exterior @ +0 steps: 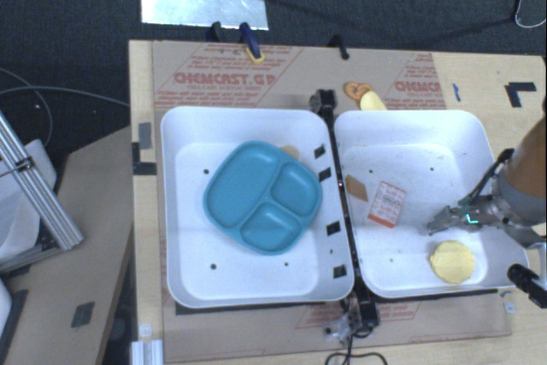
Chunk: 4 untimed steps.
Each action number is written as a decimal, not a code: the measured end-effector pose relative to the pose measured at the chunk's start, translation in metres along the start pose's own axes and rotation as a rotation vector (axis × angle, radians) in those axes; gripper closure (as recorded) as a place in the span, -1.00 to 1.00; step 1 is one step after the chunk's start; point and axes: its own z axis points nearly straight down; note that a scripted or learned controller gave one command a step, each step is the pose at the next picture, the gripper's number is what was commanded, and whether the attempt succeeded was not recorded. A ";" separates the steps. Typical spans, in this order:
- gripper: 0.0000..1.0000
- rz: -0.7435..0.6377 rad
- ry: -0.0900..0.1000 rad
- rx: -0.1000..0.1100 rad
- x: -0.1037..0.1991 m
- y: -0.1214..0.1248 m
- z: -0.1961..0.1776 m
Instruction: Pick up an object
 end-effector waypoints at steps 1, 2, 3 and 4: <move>-1.00 -0.016 0.017 0.012 0.139 0.020 -0.089; -1.00 -0.013 0.012 0.022 0.260 0.015 -0.086; 1.00 -0.004 0.012 0.019 0.253 0.016 -0.097; 1.00 -0.004 0.012 0.024 0.281 -0.005 -0.086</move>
